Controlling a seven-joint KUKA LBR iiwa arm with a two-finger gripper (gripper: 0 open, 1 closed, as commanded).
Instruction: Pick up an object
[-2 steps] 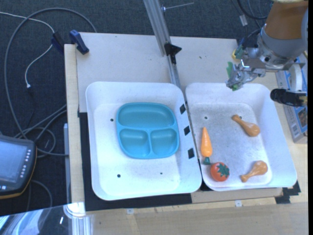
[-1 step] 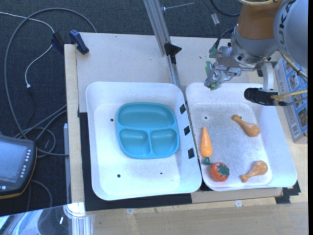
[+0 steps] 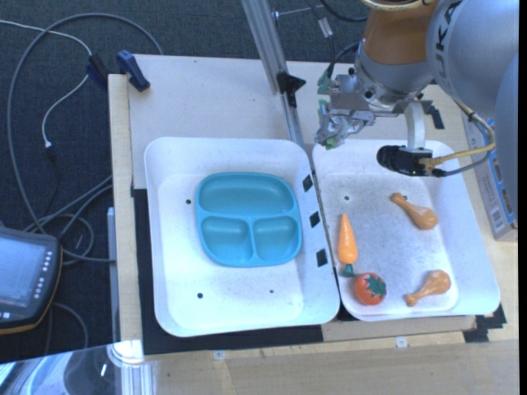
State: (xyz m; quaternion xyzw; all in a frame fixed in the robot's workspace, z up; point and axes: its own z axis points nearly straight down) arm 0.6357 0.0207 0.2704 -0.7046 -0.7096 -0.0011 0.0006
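The right white bin (image 3: 469, 245) holds an orange carrot (image 3: 347, 237) near its left wall and a red tomato (image 3: 370, 288) just below it. One tan drumstick (image 3: 414, 211) lies in the middle right and another (image 3: 430, 285) near the front right. My gripper (image 3: 332, 135) hangs over the bin's far left corner, well above and behind the carrot and apart from every object. A small greenish spot shows at its tip, too small to identify.
The left white bin (image 3: 173, 303) bears a blue divided plate (image 3: 247, 218). A metal post (image 3: 268, 35) rises at a slant behind the bins. A black fitting with a yellow cable (image 3: 405, 159) hangs over the right bin's far edge.
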